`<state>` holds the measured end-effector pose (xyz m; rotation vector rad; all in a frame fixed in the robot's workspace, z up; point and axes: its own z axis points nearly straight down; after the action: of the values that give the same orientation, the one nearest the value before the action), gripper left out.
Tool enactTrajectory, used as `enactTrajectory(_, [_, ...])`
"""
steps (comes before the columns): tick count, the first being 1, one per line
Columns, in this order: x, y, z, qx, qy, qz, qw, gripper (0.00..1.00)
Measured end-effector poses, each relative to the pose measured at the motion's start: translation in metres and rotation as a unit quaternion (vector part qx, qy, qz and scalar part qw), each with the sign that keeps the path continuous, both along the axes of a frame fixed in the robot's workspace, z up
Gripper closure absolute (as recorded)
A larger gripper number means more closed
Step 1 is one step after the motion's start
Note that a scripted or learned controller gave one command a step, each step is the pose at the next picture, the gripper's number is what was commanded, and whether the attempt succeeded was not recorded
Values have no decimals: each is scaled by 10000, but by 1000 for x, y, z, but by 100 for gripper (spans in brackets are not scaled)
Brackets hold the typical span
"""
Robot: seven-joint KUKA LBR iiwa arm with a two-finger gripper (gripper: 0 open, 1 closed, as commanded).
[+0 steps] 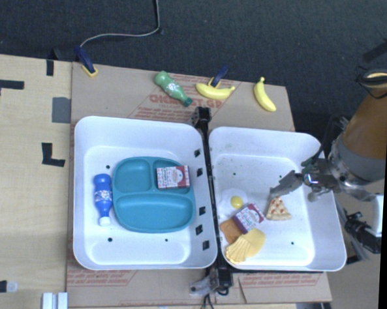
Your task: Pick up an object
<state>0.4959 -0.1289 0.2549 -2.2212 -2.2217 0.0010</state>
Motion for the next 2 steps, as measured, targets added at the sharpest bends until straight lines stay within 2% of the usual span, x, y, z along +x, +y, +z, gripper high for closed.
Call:
enactTrajectory(1, [49,-43,-97,5,18,-4,10000,0])
enactTrajectory(2, [60,-39,-168,-1,-14,3,10000,0])
